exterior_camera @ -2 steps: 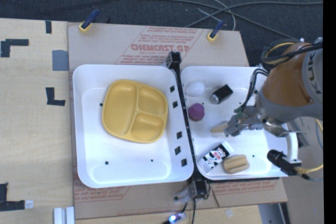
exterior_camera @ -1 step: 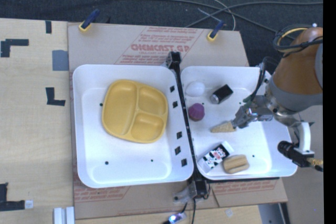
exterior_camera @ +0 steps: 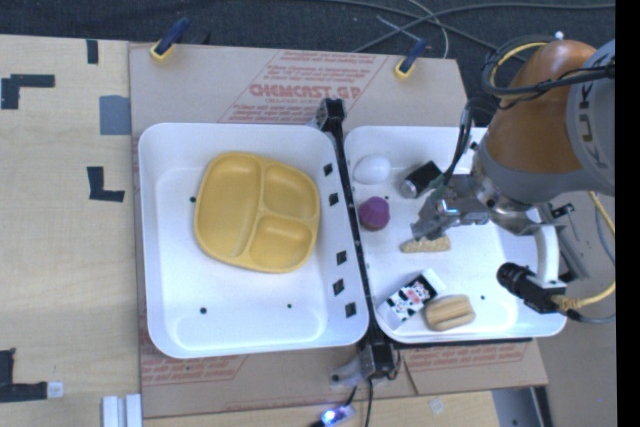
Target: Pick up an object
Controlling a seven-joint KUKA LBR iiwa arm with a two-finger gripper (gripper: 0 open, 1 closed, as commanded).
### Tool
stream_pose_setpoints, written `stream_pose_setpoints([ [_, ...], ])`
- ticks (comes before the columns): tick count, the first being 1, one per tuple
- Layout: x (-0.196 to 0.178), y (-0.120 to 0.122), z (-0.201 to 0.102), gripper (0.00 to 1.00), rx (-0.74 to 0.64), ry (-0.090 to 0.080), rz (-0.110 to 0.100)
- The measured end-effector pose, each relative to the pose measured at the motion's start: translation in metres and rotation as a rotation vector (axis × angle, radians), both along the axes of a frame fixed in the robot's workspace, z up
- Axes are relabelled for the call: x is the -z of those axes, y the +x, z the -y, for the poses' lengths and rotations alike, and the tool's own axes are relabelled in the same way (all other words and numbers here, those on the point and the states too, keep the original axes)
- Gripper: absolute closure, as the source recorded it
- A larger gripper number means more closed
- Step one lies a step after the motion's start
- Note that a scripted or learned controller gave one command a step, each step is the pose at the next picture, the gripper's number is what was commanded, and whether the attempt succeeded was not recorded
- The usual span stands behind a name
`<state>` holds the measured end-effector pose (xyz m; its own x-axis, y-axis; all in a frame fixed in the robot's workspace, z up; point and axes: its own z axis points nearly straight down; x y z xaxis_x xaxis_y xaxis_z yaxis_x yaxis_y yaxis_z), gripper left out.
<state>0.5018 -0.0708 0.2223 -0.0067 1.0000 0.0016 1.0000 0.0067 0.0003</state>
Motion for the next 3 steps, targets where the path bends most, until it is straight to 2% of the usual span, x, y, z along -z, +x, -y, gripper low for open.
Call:
stream_pose_setpoints([
  [1, 0.008, -0.004, -0.053, 1.00, 0.001, -0.001, -0.003],
  [3, -0.012, 0.005, -0.158, 1.00, -0.001, 0.000, -0.002],
])
